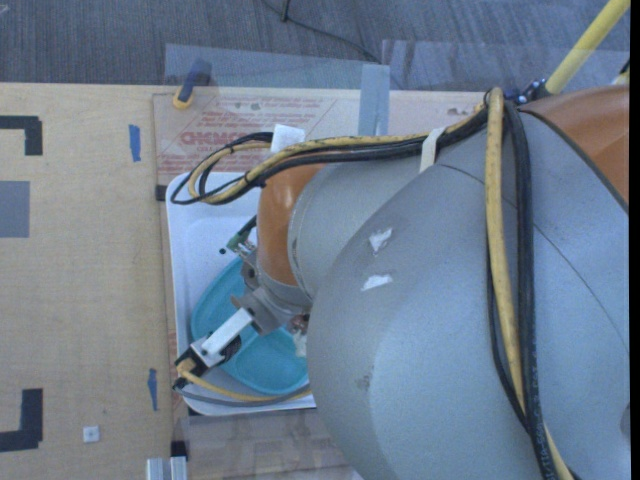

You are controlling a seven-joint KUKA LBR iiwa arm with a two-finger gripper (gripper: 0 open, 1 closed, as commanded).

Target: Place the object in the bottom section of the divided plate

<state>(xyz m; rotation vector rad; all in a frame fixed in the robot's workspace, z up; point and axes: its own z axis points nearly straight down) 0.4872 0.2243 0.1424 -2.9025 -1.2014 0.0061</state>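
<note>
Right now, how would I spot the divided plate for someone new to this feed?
Find the big grey arm with the orange band coming in from the right. Under its wrist lies a shallow white bin. In it sits the teal plastic divided plate, the only blue-green thing there.

A large grey robot arm (450, 308) is seen from above, entering from the right and filling most of the right half of the scene. An orange band (285, 203) is wrapped above the wrist, and black and yellow cables (330, 148) are draped along the arm. The end effector (270, 313) is lowered at centre left, largely hidden beneath the wrist.
</note>
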